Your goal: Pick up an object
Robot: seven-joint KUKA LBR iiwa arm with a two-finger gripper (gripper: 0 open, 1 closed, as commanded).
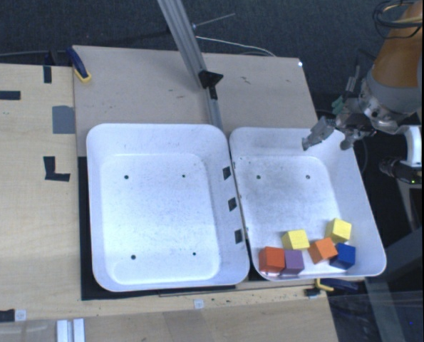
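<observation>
Several small blocks lie in the near right corner of the right bin: a red-orange block, a purple block, a yellow block, an orange block, a second yellow block and a blue block. My gripper hangs over the far right rim of that bin, well away from the blocks. Its two fingers stand apart, open, with nothing between them.
The left bin sits beside the right one, with black clips along the shared edge. A slanted metal pole rises from behind the bins. A blue and yellow tool lies at the bench's far left.
</observation>
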